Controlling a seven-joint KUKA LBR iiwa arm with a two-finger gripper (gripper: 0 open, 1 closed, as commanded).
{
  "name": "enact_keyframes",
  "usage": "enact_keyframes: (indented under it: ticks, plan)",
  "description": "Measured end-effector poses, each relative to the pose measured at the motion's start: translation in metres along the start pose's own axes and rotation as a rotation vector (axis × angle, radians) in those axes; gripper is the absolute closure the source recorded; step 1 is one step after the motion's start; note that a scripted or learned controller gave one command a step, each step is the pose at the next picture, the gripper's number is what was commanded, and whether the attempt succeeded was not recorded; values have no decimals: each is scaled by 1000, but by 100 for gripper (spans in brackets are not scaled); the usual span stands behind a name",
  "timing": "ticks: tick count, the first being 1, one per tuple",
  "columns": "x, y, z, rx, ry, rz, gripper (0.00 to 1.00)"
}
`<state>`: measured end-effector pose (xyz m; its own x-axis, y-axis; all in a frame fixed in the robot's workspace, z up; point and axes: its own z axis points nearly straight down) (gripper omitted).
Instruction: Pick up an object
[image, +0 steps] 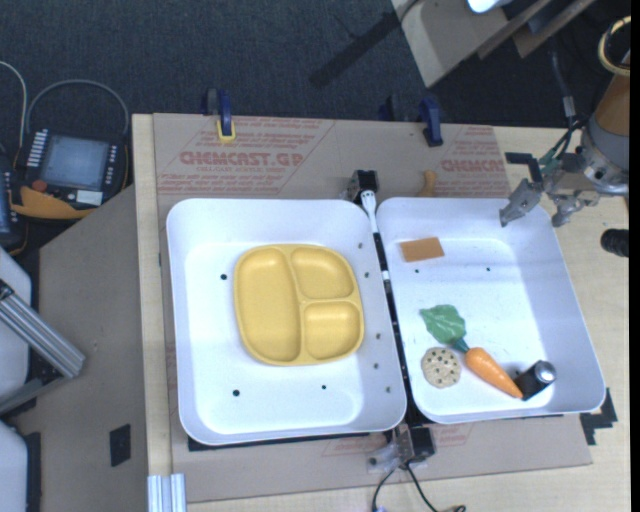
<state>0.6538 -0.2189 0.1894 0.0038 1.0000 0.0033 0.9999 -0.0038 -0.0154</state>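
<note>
- The carrot (491, 369) lies in the right bin (560, 290), near its 5 o'clock corner. Its long axis runs from 10 o'clock to 4 o'clock, with the leafy green top (443, 324) at the 10 o'clock end and the narrow tip toward 4 o'clock.
- A round cookie (440, 367) sits just at 9 o'clock of the carrot's thick end; a small black cylinder (536, 378) lies just at 3 o'clock of the tip.
- An orange-brown flat rectangle (421, 249) rests toward 11 o'clock in the same bin, well apart from the carrot.
- The gripper (541, 203) hangs over the bin's 1 o'clock corner, its fingers spread apart with nothing between them.
- The left bin (200, 300) carries a yellow divided plate (298, 303).
- The cardboard sheet (300, 160) under the bins reads "CHEMCAST G.P" in red print; the smaller lines are too fine to read.
</note>
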Motion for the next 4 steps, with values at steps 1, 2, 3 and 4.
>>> enact_keyframes:
  ticks: [1,2,3,4]
  plan:
    - [1,3,-11,-16,-4,-4,0]
    - [6,2,52,-10,-2,-5,0]
    - [7,2,105,-10,0,-6,0]
    - [6,3,91,-16,-4,-7,100]
